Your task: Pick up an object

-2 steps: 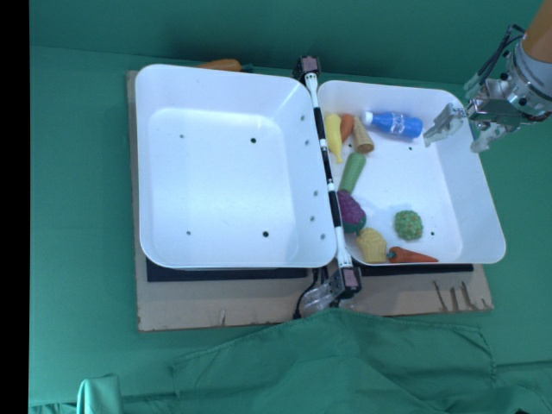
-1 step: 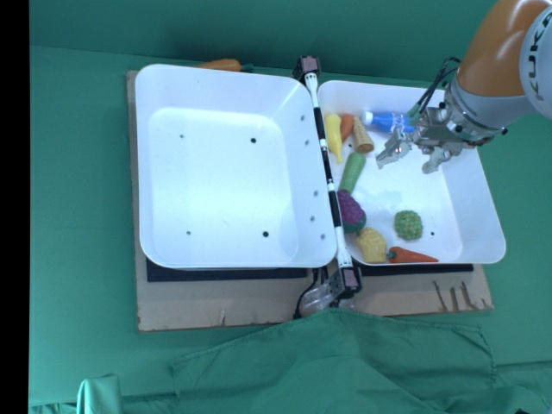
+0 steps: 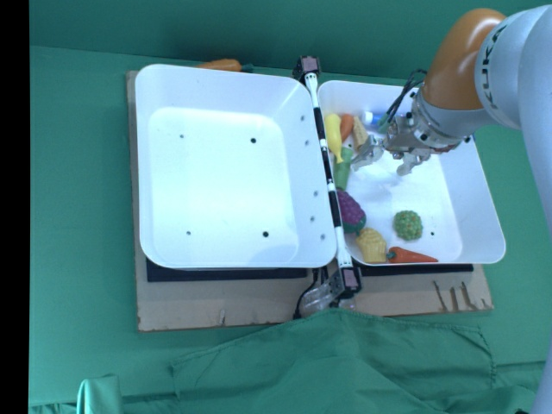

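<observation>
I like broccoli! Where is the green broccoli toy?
The broccoli sits in the right bin, near its front edge, just above the carrot and right of the corn.

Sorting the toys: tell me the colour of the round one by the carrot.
Green round toy, clearest in the camera view.

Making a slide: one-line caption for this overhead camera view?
Gripper poised over toy vegetables in the right bin.

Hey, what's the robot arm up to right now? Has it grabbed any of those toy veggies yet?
Gripper over right bin, upper left part, nothing seen between fingers. Yellow and orange toy veggies right beside it, crowded along the divider. Green toy and carrot lie apart, nearer the front.
</observation>
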{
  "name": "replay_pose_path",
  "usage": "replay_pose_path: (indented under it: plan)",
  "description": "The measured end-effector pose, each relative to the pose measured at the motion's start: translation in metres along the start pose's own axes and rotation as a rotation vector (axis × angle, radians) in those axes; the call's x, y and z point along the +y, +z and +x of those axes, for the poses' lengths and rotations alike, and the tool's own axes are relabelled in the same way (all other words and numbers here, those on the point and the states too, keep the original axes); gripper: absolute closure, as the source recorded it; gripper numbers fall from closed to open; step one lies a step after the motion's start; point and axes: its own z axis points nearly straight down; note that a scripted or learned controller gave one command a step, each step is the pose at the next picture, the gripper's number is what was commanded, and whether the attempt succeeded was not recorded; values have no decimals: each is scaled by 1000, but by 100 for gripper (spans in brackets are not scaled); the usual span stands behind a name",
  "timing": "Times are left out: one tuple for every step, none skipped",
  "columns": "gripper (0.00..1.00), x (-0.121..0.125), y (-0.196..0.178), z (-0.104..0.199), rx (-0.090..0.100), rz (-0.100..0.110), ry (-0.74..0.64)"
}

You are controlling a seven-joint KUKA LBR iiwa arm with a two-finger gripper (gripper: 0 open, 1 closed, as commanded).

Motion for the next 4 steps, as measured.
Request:
replay_pose_path:
  plan:
    - [0,8,9,9,-2,2,0]
    - [0,26,10,8,1,2,-1]
    - [0,55,10,10,1,4,-2]
    - [100,57,-5,9,-1,-6,1]
